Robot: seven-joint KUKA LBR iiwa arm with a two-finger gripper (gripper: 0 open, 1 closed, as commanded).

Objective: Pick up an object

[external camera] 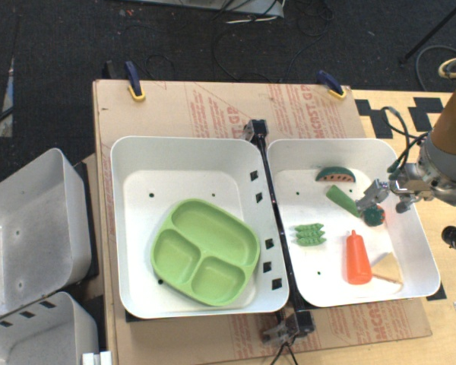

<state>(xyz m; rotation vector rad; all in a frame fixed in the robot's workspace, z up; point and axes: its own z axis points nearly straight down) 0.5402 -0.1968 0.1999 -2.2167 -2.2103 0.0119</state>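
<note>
- You've got bright, even light from overhead; white bins [188, 152] read clean w/ no blown-out patches.
- Shadows are soft & short: you see a thin dark one under the green tray [205, 251] at its lower-left edge, faint ones beside the orange bottle [356, 258].
- Mild sheen on the left bin's rim, no hard glare.
- Dark floor [53, 29] at top stays dim, detail there is grainy.
- Focus is decent mid-frame; small items in the right bin look a bit soft.
- Arm [446, 154] at the right edge is slightly blurred.
- You'll notice little edge distortion; bench [213, 101] lines stay straight.
</note>
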